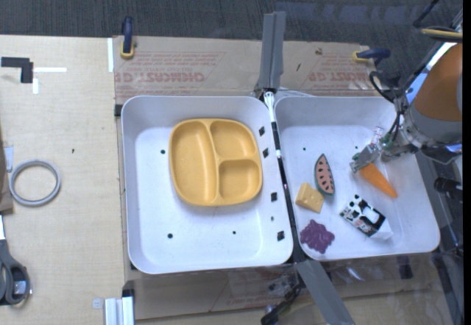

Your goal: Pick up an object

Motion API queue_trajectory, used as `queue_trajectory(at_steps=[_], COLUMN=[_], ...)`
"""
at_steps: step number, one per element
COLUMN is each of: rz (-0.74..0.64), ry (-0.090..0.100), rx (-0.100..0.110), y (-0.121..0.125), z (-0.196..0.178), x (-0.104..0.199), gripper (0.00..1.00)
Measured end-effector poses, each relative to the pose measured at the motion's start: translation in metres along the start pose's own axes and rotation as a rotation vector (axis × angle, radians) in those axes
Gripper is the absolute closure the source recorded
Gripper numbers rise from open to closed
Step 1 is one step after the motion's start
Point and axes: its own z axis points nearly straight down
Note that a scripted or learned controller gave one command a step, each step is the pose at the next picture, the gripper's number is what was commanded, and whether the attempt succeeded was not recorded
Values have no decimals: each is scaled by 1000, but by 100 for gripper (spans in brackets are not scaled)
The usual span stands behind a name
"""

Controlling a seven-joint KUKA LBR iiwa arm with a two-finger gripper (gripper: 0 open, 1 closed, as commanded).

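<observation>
Purple grape bunch (317, 236) and black-and-white carton (363, 217): below-left of my pincer (366, 158). Carrot (378, 179): touching my pincer, just beneath; whether clenched on it, I cannot tell. Watermelon slice (324, 174), cheese wedge (310, 198): to my pincer's left.

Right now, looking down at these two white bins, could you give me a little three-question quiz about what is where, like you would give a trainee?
1. True or false: the yellow divided plate lies in the left bin.
2. Which toy lies nearest the gripper?
A. the purple grapes
B. the orange carrot
C. the cheese wedge
3. Fill in: the watermelon slice lies in the ____ bin.

Key: 1 true. 2 B. 3 right; it shares the right bin with the black and white cow toy.
</observation>
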Motion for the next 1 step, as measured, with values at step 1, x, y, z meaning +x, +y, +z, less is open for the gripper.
queue_trajectory(at_steps=[1], rz=[-3], ry=[-4], rx=[3], y=[0], z=[-8], x=[0], gripper=[100])
